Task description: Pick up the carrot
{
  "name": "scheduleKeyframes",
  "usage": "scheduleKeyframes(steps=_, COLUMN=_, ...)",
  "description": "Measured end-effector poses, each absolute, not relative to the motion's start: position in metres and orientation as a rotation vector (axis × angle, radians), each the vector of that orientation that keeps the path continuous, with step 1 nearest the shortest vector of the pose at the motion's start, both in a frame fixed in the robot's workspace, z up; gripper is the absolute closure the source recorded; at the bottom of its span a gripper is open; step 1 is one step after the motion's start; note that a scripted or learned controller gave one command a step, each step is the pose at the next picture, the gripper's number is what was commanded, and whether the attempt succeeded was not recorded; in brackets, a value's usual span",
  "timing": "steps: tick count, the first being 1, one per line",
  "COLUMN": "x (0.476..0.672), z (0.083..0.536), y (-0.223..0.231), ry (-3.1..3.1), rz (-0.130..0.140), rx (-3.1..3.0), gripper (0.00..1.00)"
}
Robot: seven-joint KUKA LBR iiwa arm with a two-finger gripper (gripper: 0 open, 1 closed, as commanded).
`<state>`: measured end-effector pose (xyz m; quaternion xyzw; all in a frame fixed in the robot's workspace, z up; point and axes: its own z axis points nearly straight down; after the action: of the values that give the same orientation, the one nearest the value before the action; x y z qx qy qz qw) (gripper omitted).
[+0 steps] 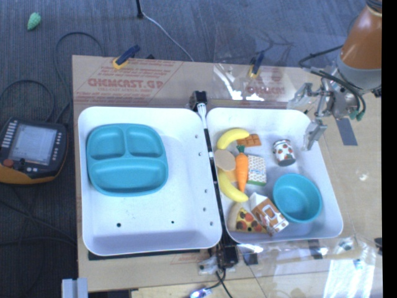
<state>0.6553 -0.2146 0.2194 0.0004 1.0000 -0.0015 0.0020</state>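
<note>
In the right bin (322, 166), tapered orange carrot (241, 171)

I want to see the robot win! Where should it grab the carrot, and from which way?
Probably around the carrot's thick orange middle, coming straight down from above. It lies flat, green top pointing to the bin's far side, so its long sides are what the fingers can close across. That is tight: a banana crowds one side and a small packet the other. The gripper hangs over the bin's far right corner.
</note>
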Motion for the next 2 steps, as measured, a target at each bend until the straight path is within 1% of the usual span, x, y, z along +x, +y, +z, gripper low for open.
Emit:
scheduleKeyframes(steps=1, x=0.617, z=0.195, y=-0.119, ry=3.119, rz=0.003, rx=-0.359, gripper=0.00)
scheduleKeyframes(steps=2, x=0.601, z=0.105, y=-0.119, ry=3.063, rz=-0.013, rx=-0.576, gripper=0.00)
